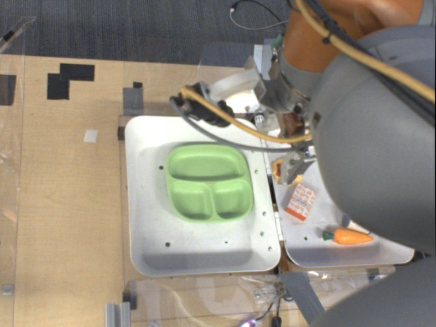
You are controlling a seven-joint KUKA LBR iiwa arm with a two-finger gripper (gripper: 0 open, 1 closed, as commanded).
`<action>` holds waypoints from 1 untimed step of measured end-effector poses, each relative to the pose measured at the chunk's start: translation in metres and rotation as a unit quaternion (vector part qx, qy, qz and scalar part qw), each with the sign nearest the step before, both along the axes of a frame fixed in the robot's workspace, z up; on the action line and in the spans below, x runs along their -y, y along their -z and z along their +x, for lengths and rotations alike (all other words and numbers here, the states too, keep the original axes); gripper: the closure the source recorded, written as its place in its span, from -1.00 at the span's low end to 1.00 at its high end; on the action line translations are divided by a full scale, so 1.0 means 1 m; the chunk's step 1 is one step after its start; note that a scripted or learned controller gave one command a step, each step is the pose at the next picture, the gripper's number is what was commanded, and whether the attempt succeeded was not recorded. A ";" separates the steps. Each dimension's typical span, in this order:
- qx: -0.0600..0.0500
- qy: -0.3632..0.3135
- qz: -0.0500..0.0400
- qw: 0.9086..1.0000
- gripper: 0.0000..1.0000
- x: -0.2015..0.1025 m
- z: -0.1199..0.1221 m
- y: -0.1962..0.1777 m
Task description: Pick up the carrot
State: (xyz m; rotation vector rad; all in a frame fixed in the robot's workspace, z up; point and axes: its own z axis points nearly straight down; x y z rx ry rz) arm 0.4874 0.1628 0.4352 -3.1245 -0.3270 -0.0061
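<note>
Lying near the right bin's (381, 256) front wall, the carrot (351, 236) sat apart from the gripper (294, 169). Whether its fingers were spread could not be told.

Probably a lab — bench (61, 182); bins (146, 251); cabling (225, 118).

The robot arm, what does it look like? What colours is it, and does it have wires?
The arm is big, round and smooth grey, with a shiny orange band near its wrist. A yellowish cable and thin black wires curl along it. Its gripper is small, made of metal and dark parts, and hangs over the right bin.
</note>
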 end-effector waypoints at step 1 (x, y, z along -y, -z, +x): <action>0.004 0.005 0.007 1.000 1.00 0.006 0.002 -0.016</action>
